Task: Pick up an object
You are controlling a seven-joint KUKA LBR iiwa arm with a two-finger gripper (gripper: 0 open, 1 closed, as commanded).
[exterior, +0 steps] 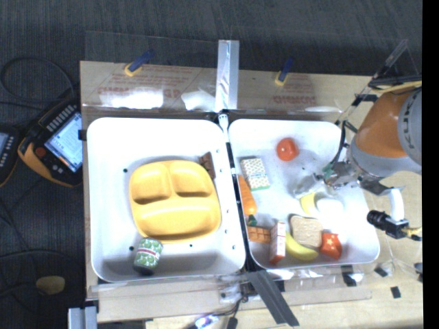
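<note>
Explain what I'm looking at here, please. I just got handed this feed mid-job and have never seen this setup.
One fixed camera looks down at a slant on a bench with two shallow white bins.

The grey machine with the orange band at the right is a robot arm. Its gripper reaches into the right bin; whether it holds anything is unclear.

The left bin holds a yellow divided tray and a small green-and-white cup.

The right bin holds toy food: a red tomato, an orange carrot, a checkered packet, a banana and a bread slice.

The job is to pick one object up.
</note>
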